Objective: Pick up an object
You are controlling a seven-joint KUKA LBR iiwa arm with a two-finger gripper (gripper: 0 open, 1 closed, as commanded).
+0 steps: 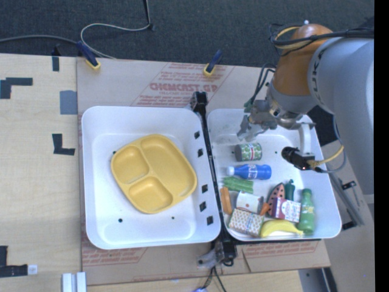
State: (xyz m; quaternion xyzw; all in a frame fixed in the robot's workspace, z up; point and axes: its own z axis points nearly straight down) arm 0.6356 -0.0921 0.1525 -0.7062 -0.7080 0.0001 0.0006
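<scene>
camera view: claw [250, 128], grip unclear, maybe just above small can [248, 151]; blue bottle [251, 172] beside

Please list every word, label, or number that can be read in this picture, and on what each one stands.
"CHEMCAST GP": red print on the brown cardboard sheet under the bins, repeated fainter nearby.
Labels on the small can, blue bottle and food boxes: too small and blurred to read.

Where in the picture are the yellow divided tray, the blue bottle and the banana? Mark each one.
yellow divided tray [153, 172]: camera view, on the ridge between its compartments.
blue bottle [254, 172]: camera view, on the middle of its body.
banana [281, 228]: camera view, on its curved middle.
</scene>
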